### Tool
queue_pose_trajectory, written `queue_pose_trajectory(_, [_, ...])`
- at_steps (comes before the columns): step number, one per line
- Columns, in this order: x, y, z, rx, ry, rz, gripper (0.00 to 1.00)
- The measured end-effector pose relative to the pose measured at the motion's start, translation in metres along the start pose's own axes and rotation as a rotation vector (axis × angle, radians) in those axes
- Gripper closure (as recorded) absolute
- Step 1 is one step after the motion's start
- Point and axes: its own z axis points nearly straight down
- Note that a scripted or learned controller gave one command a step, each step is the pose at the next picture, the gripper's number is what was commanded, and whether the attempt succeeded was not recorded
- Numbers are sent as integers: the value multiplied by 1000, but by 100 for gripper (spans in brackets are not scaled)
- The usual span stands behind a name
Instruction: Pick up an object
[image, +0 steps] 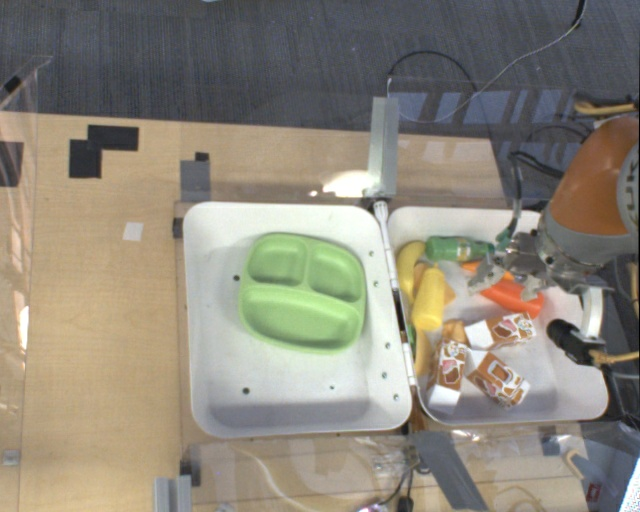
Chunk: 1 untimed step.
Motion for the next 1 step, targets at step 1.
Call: queue_pose_trajectory(1, [-20,66,68,-8,-1,100,0])
